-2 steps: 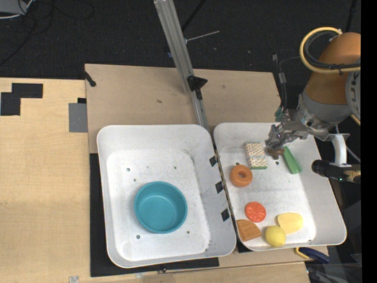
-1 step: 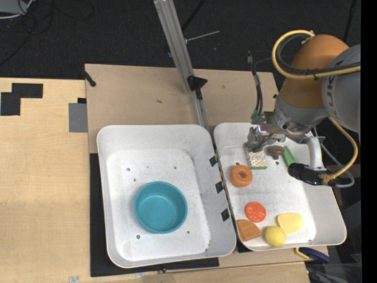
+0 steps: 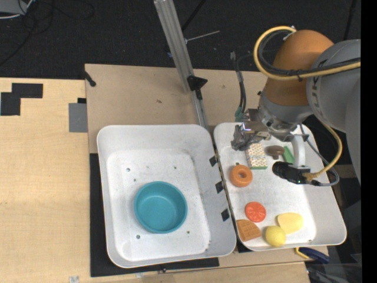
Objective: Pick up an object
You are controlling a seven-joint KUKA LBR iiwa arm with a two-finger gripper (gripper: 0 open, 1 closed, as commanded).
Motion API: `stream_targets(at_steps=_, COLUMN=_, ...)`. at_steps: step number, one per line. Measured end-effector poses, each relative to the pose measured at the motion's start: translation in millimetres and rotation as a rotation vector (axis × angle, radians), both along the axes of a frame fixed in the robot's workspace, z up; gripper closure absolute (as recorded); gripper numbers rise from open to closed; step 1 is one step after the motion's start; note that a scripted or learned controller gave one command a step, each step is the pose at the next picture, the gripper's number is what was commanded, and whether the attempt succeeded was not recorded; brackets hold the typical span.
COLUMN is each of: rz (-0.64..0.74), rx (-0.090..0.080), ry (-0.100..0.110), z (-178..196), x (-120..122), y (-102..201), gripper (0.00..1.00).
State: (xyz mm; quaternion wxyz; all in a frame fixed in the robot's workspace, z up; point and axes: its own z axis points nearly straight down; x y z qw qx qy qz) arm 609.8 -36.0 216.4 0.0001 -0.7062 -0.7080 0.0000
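My gripper hangs low over the far left part of the right bin, under the grey arm with its orange band. Just right of the gripper lies a pale checkered wafer. An orange ring lies a little nearer the front than the gripper. A small brown piece and a green piece lie beside the wafer, partly hidden by the wrist. Toward the front of this bin lie a red disc, a tan cracker, a yellow lemon and a pale yellow piece.
The left bin holds a teal bowl near its front middle. A slanted metal rail rises behind the bins, ending close to the gripper. Black clips line the gap between the bins.
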Motion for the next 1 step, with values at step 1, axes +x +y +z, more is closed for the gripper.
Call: stream_targets(at_steps=1, rz=0.0, rx=0.001, ry=0.0, z=6.7, x=-7.6, y=42.5, gripper=1.0)
